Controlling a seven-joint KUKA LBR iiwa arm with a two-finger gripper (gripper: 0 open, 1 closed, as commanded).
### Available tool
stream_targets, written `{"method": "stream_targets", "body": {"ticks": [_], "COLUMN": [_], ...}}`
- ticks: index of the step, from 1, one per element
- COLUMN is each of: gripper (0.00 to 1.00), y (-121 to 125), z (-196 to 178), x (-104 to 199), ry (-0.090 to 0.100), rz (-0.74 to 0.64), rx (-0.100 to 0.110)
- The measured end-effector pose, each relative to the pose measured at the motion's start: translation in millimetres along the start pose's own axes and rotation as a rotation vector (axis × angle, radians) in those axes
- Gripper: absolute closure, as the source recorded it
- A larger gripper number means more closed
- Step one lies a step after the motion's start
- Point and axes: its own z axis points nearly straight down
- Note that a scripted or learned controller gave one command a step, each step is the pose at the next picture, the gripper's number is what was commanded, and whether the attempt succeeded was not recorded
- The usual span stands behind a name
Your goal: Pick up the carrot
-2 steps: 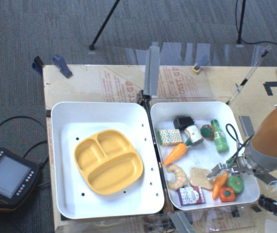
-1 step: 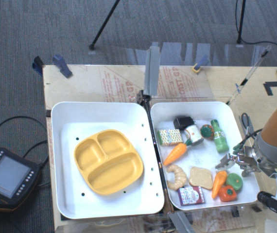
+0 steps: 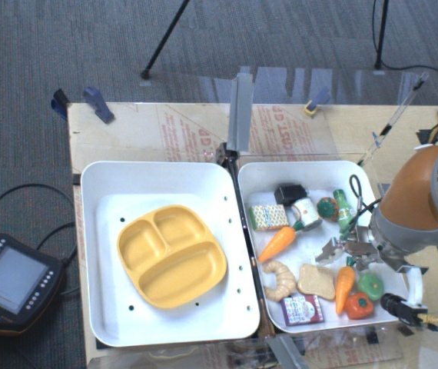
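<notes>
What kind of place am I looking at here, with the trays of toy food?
Probably a robotics lab. A robot arm reaches over two white bins on a bench, a handheld control pendant lies on the carpet, and tripod legs stand behind.

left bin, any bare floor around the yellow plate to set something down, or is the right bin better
Left bin: bare white floor borders the yellow divided plate on every side, widest along the far wall and the left wall. Right bin: crowded with two carrots, toast and other toys, with the gripper over them; only its far-left corner is bare.
</notes>
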Motion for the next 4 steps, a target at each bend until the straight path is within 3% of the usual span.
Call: {"method": "stream_targets", "body": {"ticks": [1, 2, 3, 4], "gripper": [0.0, 0.0, 0.0, 0.0], "y": [-30.0, -17.6, -8.0, 54.0], "z": [-52.3, 5.3, 4.6, 1.2], "x": [-17.7, 84.0, 27.5, 15.4], "ry": [-0.001, 0.001, -0.001, 0.012], "rz": [0.071, 0.268, 0.186, -0.112], "rx": [-0.003, -0.006, -0.007, -0.007]}}
